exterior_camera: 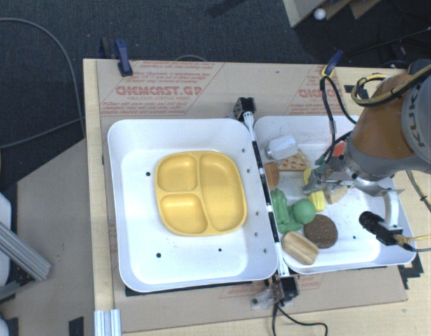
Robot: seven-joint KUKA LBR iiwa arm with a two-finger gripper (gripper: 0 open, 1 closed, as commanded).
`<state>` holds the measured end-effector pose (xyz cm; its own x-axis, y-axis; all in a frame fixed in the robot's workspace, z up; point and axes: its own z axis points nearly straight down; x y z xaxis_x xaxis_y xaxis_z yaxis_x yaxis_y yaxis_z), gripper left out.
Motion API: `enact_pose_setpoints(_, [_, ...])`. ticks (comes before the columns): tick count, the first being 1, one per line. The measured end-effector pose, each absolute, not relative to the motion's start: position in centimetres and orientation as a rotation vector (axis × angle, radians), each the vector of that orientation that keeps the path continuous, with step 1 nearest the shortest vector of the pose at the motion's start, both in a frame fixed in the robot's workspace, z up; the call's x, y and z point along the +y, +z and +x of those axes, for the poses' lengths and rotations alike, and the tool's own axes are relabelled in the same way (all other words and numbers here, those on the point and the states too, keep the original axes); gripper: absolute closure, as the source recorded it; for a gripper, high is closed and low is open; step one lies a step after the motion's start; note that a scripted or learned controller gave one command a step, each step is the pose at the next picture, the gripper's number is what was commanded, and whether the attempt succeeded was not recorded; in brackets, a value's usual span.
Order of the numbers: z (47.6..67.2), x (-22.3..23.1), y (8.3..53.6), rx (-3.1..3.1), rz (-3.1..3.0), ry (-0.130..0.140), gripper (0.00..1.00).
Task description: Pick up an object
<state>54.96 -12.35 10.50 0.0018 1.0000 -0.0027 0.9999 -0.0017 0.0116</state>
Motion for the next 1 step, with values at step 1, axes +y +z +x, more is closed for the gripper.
enact_pose_setpoints(1, [58.84,-5.29,18.49,2.223,2.220,0.001,1.00])
